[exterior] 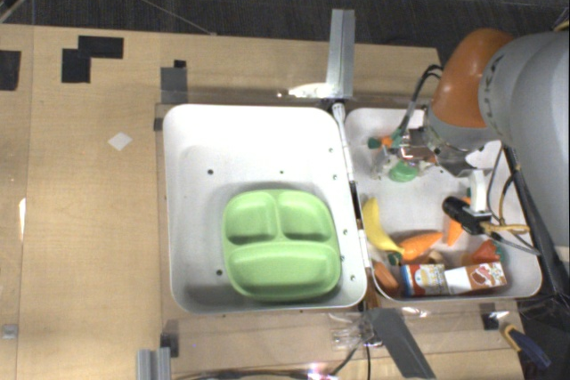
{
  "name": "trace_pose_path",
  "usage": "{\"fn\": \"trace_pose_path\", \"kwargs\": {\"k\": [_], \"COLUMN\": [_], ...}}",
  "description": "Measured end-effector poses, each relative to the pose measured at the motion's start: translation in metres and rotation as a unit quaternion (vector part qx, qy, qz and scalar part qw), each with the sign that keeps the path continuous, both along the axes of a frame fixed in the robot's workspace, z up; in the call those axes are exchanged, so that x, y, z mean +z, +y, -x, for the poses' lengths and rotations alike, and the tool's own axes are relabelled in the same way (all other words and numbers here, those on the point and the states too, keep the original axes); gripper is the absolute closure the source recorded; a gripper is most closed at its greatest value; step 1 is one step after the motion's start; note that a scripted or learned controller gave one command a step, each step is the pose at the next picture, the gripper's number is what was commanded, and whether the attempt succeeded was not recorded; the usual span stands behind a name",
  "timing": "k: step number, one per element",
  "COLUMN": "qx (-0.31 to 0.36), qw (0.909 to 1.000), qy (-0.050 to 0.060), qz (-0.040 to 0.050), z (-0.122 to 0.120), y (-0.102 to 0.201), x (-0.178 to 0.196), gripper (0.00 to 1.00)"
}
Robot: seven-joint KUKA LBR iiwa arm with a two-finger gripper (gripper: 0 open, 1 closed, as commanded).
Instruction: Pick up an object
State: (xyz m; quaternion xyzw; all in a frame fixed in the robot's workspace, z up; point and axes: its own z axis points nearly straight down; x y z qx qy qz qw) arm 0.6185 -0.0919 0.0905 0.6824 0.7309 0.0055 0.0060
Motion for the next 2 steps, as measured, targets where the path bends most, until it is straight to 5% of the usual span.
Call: {"fn": "trace_pose_path", "kwargs": {"k": [1,2], "qx": [0.004,-0.057], "qw": [1.0000,0.9984], "qy": [-0.004,0.005], "qz": [-0.0006,-0.0008], "z": [-0.003,-0.039], "y": [0.002,0.069], "x": [0.014,0.096], "gripper": [1.00,1.00]}}
